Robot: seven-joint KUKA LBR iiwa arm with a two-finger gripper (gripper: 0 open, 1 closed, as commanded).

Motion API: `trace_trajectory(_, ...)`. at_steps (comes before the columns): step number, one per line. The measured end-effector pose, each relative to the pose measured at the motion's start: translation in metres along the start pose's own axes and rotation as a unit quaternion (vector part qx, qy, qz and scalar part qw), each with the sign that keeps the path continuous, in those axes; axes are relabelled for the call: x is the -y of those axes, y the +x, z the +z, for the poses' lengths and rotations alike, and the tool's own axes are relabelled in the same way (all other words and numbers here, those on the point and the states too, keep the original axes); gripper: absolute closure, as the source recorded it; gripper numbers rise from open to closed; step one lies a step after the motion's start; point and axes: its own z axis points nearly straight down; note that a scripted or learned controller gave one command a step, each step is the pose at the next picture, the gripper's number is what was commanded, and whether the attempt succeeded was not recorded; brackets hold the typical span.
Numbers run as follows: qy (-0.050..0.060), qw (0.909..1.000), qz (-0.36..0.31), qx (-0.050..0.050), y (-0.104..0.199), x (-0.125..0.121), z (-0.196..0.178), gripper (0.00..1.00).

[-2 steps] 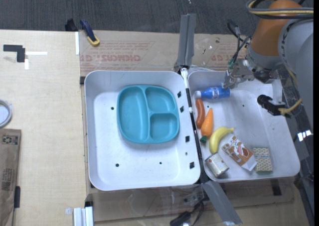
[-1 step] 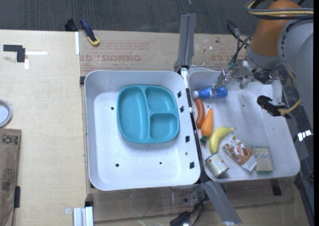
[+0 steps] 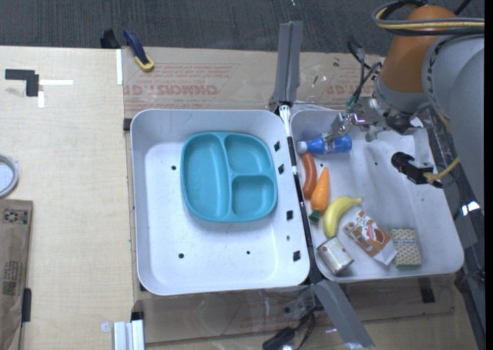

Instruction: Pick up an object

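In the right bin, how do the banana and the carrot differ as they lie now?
The banana is yellow and curved; the carrot is orange and straight, tapering to one end. The carrot lies nearer the divider between the bins, beside a red-orange sausage-like piece; the banana lies further in, next to a printed packet. Both rest on the floor of the right bin, apart from the end effector.
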Motion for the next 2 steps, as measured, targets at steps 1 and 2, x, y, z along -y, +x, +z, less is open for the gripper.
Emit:
trace_trajectory(1, 0.009, 0.9990, 0.044, -0.001, 0.021, 0.004, -0.010, 0.00)
trace_trajectory(2, 0.001, 0.9987, 0.051, -0.002, 0.024, -0.001, 0.001, 0.00)
